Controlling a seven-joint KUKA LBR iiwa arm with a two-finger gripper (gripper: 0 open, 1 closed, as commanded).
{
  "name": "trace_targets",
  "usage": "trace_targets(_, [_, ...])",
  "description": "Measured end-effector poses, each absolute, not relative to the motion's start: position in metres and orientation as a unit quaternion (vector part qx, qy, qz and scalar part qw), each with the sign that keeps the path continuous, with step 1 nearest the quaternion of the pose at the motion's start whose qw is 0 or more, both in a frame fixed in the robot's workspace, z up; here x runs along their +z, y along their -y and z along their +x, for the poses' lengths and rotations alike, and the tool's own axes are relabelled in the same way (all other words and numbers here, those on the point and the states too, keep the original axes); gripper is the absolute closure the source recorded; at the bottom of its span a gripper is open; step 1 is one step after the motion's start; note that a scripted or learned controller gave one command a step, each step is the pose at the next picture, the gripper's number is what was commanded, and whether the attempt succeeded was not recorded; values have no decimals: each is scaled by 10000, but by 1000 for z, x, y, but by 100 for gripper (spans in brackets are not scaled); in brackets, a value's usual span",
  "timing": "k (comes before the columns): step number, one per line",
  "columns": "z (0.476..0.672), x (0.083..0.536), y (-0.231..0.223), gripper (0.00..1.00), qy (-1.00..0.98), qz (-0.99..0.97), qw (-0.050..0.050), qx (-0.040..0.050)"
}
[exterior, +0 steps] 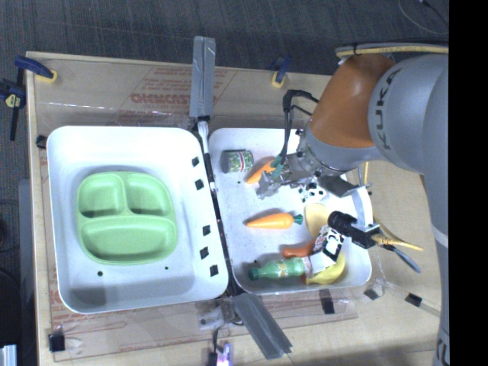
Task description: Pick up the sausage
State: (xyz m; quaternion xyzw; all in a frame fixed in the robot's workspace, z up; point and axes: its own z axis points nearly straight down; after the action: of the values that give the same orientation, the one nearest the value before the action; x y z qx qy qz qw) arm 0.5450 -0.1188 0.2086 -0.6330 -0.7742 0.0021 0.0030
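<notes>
Currently the grey and orange arm (381, 120) reaches in from 3 o'clock and hangs over the far part of the right bin (238, 239), with the gripper (273, 180) low over the bin floor at about 11 o'clock from the bin's middle. Whether the gripper is open or closed cannot be told from this slant, and nothing can be seen in its hold. A short orange piece (256, 171) lies just beside the gripper, at its 10 o'clock; whether the two touch is unclear. The sausage (296, 249), reddish orange and slightly curved, lies toward 6 o'clock in the same bin, well apart from the gripper. At the sausage's 12 o'clock a carrot (271, 220) with a green top lies crosswise near the middle of the bin. At its 6 o'clock, just beside it, a green bottle (278, 270) lies on its side along the near wall. A banana (329, 271) curves into the corner at 5 o'clock, and a black-and-white item (328, 244) sits against the sausage's right end. A small can with a green label (237, 161) lies at 10 o'clock, near the wall shared with the left bin (61, 204). That bin holds a green divided plate (126, 216). Both bins sit on the desk (114, 82).
</notes>
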Motion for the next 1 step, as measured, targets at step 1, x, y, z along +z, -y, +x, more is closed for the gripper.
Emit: trace_targets(1, [477,189,88,100,8545,-5195,39,14])
